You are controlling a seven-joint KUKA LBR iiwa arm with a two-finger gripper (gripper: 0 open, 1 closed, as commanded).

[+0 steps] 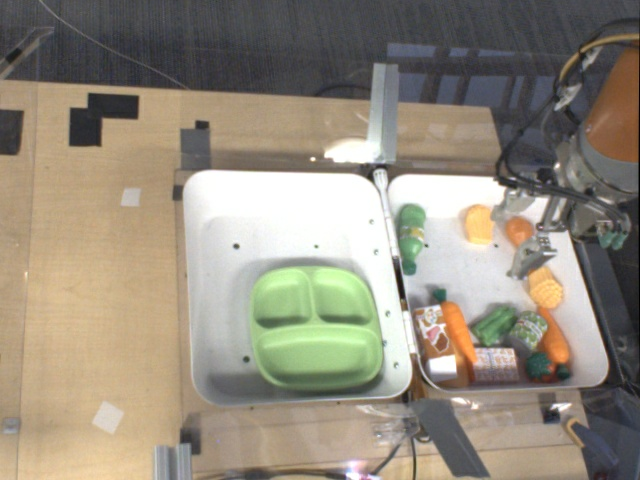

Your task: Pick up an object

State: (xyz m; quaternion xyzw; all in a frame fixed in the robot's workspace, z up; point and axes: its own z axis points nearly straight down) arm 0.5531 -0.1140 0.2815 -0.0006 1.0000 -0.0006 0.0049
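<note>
My gripper [526, 233] hangs over the right bin [590, 368], near its far right side, with its fingers [533, 259] spread open. A small orange ball [518, 232] lies in line with the gap between them, and I cannot tell whether they touch it. A yellow-orange block [480, 224] lies just left of the ball. A yellow corn piece [545, 289] sits just below the lower finger. A green bottle [411, 231] lies along the bin's left wall.
The near end of the right bin is crowded: a snack box [431, 332], a carrot [459, 330], a green pepper [494, 323], a second carrot [554, 340] and a red-white packet [495, 365]. The left bin [215, 218] holds a green divided plate [318, 327].
</note>
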